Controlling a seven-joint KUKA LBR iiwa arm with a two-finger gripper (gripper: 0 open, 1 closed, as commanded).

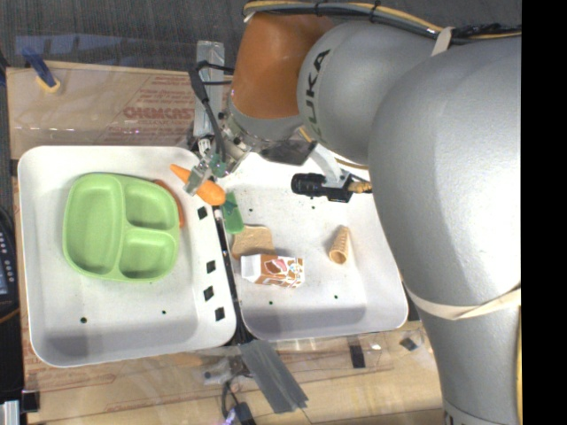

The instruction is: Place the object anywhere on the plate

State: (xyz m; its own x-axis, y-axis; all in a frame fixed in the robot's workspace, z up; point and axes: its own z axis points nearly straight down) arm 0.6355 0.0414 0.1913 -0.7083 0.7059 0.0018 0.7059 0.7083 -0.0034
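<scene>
Plate: green plastic, smooth, with a soft sheen along the ridges between its compartments. Left bin and right bin: white plastic, matt, the floor of the right bin faintly speckled. Arm: grey shell, smooth, satin finish with broad highlights; its orange band looks glossier. Carrot: orange plastic, smooth. Cone: tan, ribbed, matt. Carton: looks like printed card, slightly glossy. Bench: brown board with printed lettering, under what looks like a clear, reflective film.

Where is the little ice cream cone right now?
In the camera view, the ice cream cone lies in the right bin, up and to the right of the small carton and apart from it.
</scene>
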